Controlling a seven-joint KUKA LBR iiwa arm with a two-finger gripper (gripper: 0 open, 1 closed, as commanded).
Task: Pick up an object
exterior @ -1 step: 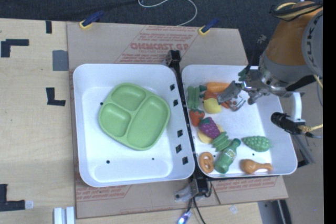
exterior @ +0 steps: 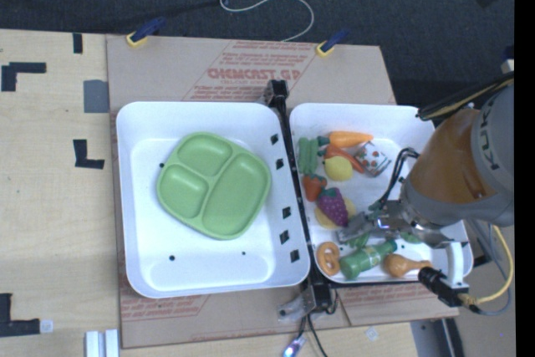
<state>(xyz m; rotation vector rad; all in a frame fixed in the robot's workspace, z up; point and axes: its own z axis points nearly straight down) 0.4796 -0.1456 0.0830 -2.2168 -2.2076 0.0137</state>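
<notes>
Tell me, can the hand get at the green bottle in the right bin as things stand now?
Probably yes. The hand is low in the right bin, just above the green bottle, which lies on its side with its top uncovered. The pretzel and the purple grapes crowd it closely.

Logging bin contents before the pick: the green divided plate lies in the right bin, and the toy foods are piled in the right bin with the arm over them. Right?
Not quite. The camera view shows the green divided plate in the left bin, alone. The rest holds: the toy foods, such as the purple grapes, are piled in the right bin with the arm over them.
</notes>
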